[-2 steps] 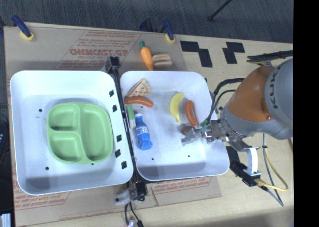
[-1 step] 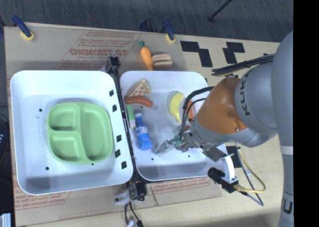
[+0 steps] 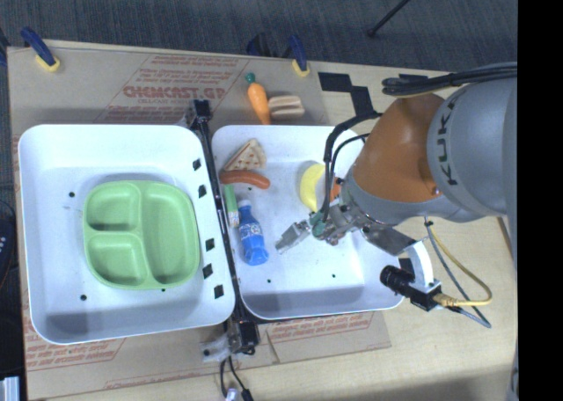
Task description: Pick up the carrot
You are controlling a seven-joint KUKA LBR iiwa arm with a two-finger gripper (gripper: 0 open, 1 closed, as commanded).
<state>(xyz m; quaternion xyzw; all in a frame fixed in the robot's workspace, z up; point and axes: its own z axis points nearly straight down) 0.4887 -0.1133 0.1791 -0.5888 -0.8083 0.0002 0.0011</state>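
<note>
The arm (image 3: 413, 162) reaches over the right bin (image 3: 352, 298), its gripper (image 3: 295, 235) open and holding nothing. The carrot (image 3: 258, 101) lies outside on the cardboard (image 3: 167, 91), beside a hot dog bun (image 3: 286, 107). Below the gripper's left sits 1 blue bottle (image 3: 252, 236).

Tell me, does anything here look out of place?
Yes. The carrot and a hot dog bun lie on the cardboard behind the right bin, outside it, while the gripper is inside that bin.
</note>
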